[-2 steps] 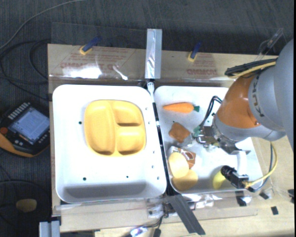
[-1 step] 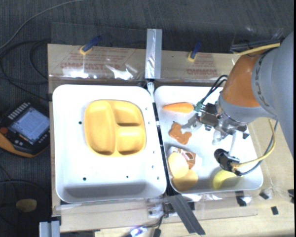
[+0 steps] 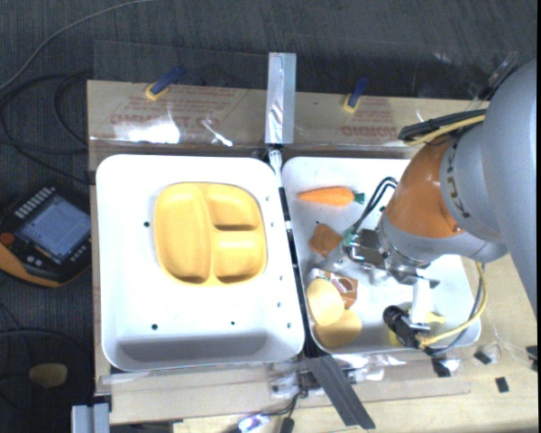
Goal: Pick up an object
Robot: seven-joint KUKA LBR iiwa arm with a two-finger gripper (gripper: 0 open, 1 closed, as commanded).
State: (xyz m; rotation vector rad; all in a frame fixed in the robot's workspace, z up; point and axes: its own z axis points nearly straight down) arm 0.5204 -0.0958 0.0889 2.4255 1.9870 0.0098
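Observation:
The right bin point(image 3: 293, 174) holds an orange carrot point(image 3: 325, 196) near its far edge. A brown wedge-shaped piece point(image 3: 324, 238) lies below the carrot. A pale yellow rounded object point(image 3: 326, 305) rests at the bin's near left corner, with a small brown and white item point(image 3: 345, 286) touching its top. My gripper point(image 3: 365, 253) hangs low over the middle of this bin, just right of the brown piece and above the small item. Nothing is visibly held in it, and the wrist hides what lies beneath.
The left bin point(image 3: 126, 332) carries a yellow divided tray point(image 3: 209, 231) in its middle. The grey and orange arm point(image 3: 451, 188) covers the right half of the right bin. A handheld controller point(image 3: 38, 233) lies on the floor at far left.

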